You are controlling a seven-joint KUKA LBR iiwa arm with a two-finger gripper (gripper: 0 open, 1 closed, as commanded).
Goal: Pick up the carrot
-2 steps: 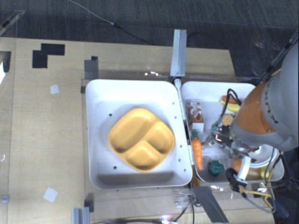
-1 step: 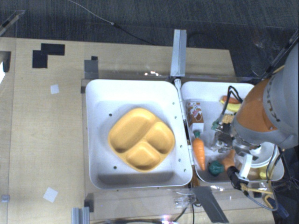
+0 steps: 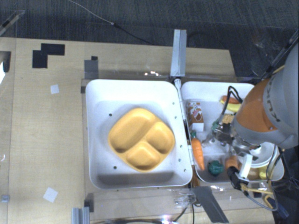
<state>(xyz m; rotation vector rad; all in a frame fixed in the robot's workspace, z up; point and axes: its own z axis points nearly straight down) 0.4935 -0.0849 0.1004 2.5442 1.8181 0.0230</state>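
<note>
The carrot (image 3: 197, 154) is orange with a bit of green at its top end. It lies lengthwise along the left wall of the right bin (image 3: 205, 88), near the front. My gripper (image 3: 219, 133) hangs over the middle of that bin, a short way right of the carrot and slightly behind it. The grey wrist with its orange band (image 3: 254, 113) covers much of the bin's right half. Nothing shows in the gripper's grasp.
The right bin also holds a brown packet (image 3: 195, 114) at the back left, a dark green item (image 3: 215, 167) and a small orange item (image 3: 231, 162) at the front, and a yellow object (image 3: 232, 107) near the wrist. A yellow divided plate (image 3: 141, 137) lies in the left bin (image 3: 98, 97).
</note>
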